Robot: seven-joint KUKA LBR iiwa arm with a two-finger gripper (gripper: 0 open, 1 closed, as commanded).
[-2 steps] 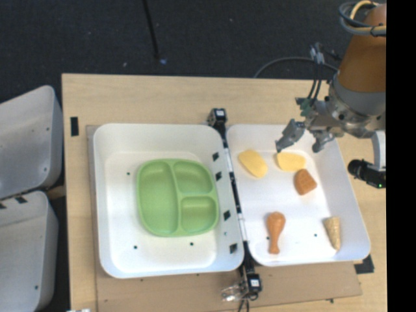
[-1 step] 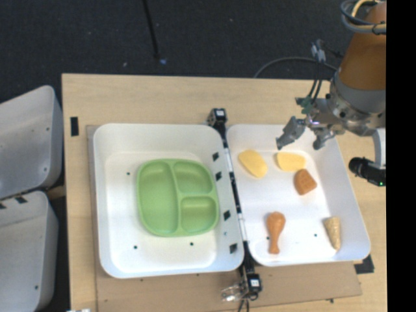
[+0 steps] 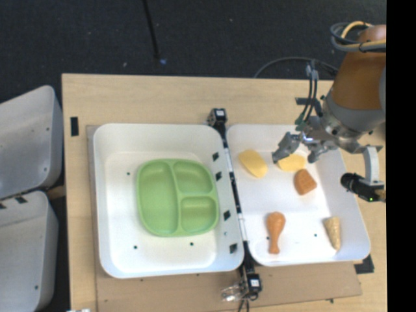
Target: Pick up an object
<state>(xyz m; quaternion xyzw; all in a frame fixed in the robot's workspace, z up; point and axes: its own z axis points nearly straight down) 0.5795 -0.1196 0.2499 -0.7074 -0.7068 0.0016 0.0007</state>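
Over the right bin (image 3: 344,249) the claw (image 3: 299,149) hangs low, its two dark grey fingers (image 3: 284,149) spread apart, one on each side of a yellow wedge-shaped piece (image 3: 290,163) that looks like cheese. That piece lies just below and between the fingertips on the bin floor; whether the fingers touch it cannot be told from this slant, and it does not show as clamped or lifted. Behind the claw, up and to the right, rises the grey arm with its orange band (image 3: 359,77), and cables loop around the wrist.

Just left of the claw lies a yellow rounded piece (image 3: 253,163), apart from the wedge. Just below and slightly right of the claw, close beside the wedge, sits an orange-brown lump (image 3: 305,182). Farther below the claw, toward the near edge of the bin, a toy drumstick (image 3: 275,230) lies with its thick end up and its thin end pointing toward the near rim. Below and to the right of the claw, near the bin's near right corner, rests a pale cone-shaped piece (image 3: 333,231).

Well to the left of the claw, the left bin (image 3: 110,252) holds a green divided plate (image 3: 177,197) lying flat at its middle. Both bins sit side by side on the light wooden worktop (image 3: 130,99).
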